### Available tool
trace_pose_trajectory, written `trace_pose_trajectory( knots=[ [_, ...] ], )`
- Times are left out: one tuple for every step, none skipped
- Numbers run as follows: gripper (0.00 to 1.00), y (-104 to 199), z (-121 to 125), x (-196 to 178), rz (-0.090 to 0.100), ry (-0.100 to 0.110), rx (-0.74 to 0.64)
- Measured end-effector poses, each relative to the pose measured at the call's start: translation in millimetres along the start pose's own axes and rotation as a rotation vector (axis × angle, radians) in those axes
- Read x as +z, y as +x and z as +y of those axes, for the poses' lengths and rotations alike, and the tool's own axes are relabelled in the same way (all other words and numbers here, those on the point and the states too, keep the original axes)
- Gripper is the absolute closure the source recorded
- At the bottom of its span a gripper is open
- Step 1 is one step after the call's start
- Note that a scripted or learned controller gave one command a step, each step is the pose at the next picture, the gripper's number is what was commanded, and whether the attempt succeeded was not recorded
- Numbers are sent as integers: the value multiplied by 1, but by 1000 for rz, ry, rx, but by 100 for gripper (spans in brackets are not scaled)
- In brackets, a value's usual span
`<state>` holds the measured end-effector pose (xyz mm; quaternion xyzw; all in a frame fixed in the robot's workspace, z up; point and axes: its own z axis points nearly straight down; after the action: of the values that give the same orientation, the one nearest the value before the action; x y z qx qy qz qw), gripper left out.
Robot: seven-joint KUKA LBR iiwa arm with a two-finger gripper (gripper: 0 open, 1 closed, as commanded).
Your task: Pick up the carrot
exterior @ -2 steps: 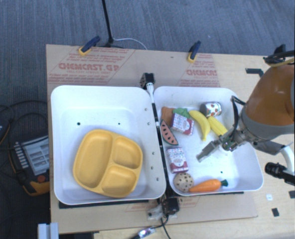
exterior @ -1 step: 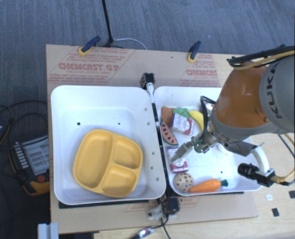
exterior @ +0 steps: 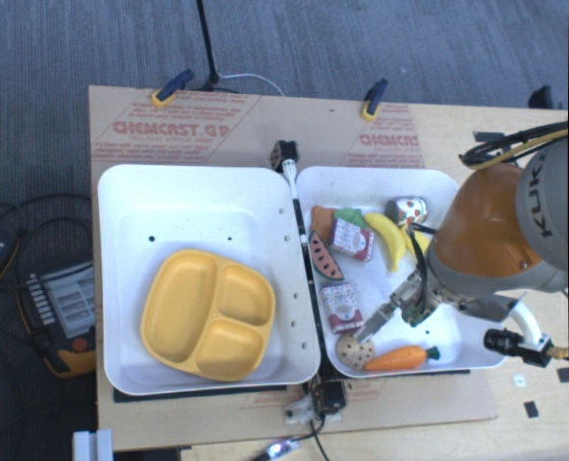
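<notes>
At the near edge of the right bin [exterior: 477,365] the carrot [exterior: 397,358] lies flat on the white floor, orange body pointing left and its green tip to the right, with nothing around it and nothing lifting it. Just to its left sits a round cookie [exterior: 355,351], almost touching the carrot's blunt end. My gripper [exterior: 371,326] hangs a little above and behind those two, reaching in at a slant from the right, its tip closer to the cookie than to the carrot; from this angle I cannot tell whether my fingers are spread or pressed together, and I see nothing caught between them. So I judge the job hardly begun: the approach is partly made, but the carrot is not grasped, and I would need to shift toward the near wall and a bit right, settle over its middle, close and lift. Farther back in the same bin lie a small packet [exterior: 340,303], a watermelon slice [exterior: 324,257], a red box [exterior: 353,238], a banana [exterior: 391,239] and a shiny can [exterior: 407,209]. To the left, in the other bin [exterior: 131,200], a yellow divided plate [exterior: 209,313] rests by itself. Beyond both bins two clamps [exterior: 171,86] pin the board at its far edge.
</notes>
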<state>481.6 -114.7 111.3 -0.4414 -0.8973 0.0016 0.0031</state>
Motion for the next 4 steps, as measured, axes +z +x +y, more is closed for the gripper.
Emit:
trace_pose_trajectory(
  knots=[
    [0, -9, 4, 18, -5, -17, -478],
    [0, 4, 8, -38, -10, -7, -945],
    [0, -39, -5, -4, -28, -8, -1431],
    [0, -83, -37, 5, -25, -12, -2026]
  ],
)
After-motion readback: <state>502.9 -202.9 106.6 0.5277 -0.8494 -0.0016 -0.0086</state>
